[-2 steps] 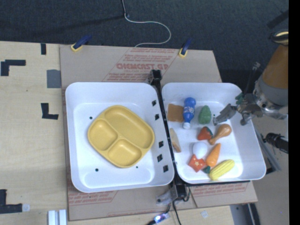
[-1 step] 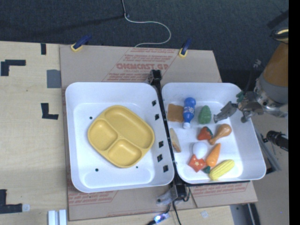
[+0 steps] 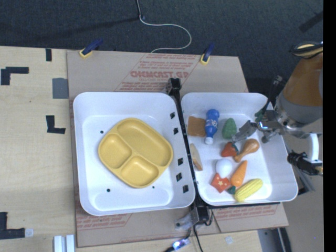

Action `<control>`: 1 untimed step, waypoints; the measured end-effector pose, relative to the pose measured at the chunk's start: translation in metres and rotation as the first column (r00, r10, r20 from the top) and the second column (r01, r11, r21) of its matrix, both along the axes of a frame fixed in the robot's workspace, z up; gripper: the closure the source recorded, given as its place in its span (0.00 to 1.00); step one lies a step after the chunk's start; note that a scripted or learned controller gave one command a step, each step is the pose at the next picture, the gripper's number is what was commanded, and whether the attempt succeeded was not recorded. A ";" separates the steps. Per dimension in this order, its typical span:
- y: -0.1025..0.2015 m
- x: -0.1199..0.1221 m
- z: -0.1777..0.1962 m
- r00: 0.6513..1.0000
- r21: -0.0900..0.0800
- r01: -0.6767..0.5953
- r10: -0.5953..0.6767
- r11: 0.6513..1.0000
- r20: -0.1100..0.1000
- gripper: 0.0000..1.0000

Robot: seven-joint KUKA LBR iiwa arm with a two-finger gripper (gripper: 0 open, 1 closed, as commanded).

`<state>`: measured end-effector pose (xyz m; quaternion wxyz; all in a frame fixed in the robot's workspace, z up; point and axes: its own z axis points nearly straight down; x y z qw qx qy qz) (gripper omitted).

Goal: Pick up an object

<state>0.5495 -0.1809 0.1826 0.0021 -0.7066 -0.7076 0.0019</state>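
The right bin (image 3: 278, 172) holds several toy foods: a brown block (image 3: 196, 126), a blue bottle (image 3: 211, 124), a green piece (image 3: 229, 128), a red fruit (image 3: 229, 150), a tan drumstick (image 3: 249, 148), a white egg (image 3: 224, 167), an orange carrot (image 3: 239, 173), a red piece (image 3: 219, 182) and a yellow corn cob (image 3: 248, 189). My gripper (image 3: 256, 132) hangs over the bin's upper right, just above the drumstick's thick end. Its fingers are spread open and nothing sits between them.
The left bin (image 3: 89, 193) carries a yellow divided plate (image 3: 135, 152). A tan bread slice (image 3: 196, 157) leans at the right bin's left wall. The grey arm with its orange band (image 3: 304, 83) comes in over the right rim.
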 end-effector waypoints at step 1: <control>0.009 -0.008 -0.050 1.000 0.001 0.000 0.000 1.000 -0.002 0.00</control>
